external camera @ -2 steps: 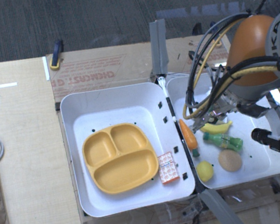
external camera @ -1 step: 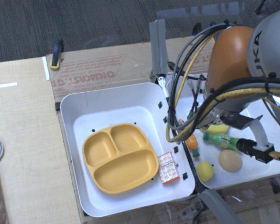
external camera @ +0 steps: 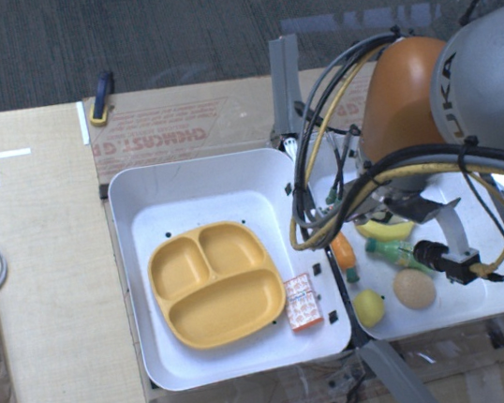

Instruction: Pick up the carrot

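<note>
Reaching in from the right, the arm (external camera: 461,87) hangs over the right bin (external camera: 495,299); gripper state cannot be determined. The carrot (external camera: 343,254), orange with green tip, lies against that bin's left wall.

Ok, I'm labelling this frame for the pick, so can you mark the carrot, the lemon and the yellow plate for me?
carrot (external camera: 343,253): camera view, middle of its orange body.
lemon (external camera: 369,307): camera view, centre of the fruit.
yellow plate (external camera: 221,315): camera view, floor of its large compartment.
</note>
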Motion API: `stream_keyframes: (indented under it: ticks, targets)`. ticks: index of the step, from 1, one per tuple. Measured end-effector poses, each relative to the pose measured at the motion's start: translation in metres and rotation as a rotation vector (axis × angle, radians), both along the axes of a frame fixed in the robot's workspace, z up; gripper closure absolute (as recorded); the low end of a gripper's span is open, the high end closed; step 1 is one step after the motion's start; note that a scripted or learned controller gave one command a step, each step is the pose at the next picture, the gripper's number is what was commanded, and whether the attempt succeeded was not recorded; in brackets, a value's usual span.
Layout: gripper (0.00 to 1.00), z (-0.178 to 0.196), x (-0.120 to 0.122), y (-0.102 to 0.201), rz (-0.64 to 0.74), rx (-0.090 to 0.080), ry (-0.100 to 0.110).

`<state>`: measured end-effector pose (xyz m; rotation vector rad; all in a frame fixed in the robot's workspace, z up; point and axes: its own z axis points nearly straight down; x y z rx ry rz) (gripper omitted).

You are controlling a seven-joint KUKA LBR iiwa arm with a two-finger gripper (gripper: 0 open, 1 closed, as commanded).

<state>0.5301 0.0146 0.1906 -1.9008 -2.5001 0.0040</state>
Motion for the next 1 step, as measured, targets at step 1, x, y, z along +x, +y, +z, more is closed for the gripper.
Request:
stream_keyframes:
  ticks: [1]
  targets:
    - [1.00, 0.0081, 0.0002, -0.0022, -0.005, -0.002, 0.002]
